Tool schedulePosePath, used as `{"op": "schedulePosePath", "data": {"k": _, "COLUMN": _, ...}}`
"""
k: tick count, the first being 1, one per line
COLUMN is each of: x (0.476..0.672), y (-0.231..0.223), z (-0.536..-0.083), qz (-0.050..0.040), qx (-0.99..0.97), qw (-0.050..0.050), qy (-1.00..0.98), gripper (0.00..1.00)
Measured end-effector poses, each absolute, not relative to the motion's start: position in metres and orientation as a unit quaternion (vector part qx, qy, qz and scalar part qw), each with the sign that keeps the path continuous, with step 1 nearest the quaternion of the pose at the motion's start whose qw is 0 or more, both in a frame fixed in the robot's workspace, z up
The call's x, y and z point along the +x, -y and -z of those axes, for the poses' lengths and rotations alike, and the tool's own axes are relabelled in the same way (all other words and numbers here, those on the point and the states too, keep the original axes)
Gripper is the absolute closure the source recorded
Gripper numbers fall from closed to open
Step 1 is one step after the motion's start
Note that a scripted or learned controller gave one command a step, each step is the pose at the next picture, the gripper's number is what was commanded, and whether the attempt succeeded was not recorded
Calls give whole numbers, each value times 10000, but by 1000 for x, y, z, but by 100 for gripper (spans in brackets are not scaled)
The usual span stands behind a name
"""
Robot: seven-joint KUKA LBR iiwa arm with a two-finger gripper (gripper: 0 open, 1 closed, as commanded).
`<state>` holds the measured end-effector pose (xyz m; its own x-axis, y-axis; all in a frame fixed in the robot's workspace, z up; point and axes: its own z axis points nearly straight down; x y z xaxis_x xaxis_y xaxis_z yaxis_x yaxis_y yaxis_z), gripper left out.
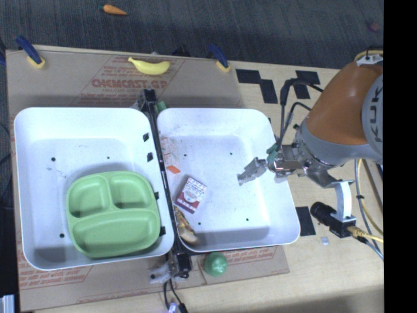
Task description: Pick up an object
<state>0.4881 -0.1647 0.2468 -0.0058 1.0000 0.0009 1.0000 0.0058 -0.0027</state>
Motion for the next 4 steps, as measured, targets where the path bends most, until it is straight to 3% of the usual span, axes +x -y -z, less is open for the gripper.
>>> {"op": "schedulePosePath", "data": {"k": 1, "x": 501, "y": 191, "z": -229, "qz": -11, "qx": -7048, "qw": -3, "qy": 7094, "gripper": 0}}
{"op": "schedulePosePath", "data": {"k": 2, "x": 596, "y": 203, "z": -176, "qz": -16, "qx": -7045, "qw": 14, "qy": 7097, "gripper": 0}}
{"op": "schedulePosePath", "data": {"k": 3, "x": 524, "y": 210, "z": -176, "qz": -15, "qx": -7050, "qw": 12, "qy": 7092, "gripper": 0}}
{"op": "schedulePosePath", "data": {"k": 4, "x": 572, "y": 211, "z": -149, "qz": -12, "qx": -7044, "qw": 9, "qy": 7098, "gripper": 0}}
